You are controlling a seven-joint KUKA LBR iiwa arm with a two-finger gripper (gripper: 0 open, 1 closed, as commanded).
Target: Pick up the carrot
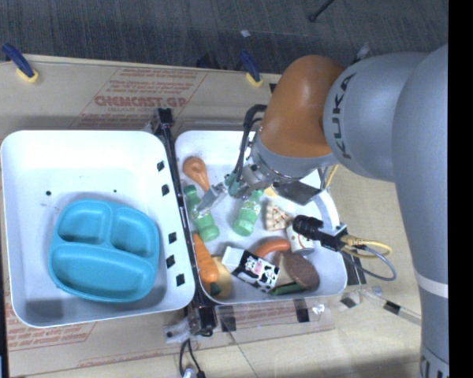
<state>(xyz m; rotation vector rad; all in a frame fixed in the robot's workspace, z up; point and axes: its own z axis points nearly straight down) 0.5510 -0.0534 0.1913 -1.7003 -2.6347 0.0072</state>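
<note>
The carrot (pixel 206 261) is orange and lies lengthwise against the left wall of the right bin (pixel 221 142), near its front corner. My gripper (pixel 218 193) hangs over the middle of that bin, above and slightly right of the carrot, and apart from it. Its tip is close to a green bottle (pixel 202 216). The grey arm with its orange band (pixel 299 113) covers the bin's back right part.
A second green bottle (pixel 247 214), an orange-brown piece (pixel 194 168), a sausage (pixel 269 246), a cow-patterned carton (pixel 257 270) and a brown round thing (pixel 302 271) crowd the right bin. A blue divided plate (pixel 104 250) lies in the left bin (pixel 31 164).
</note>
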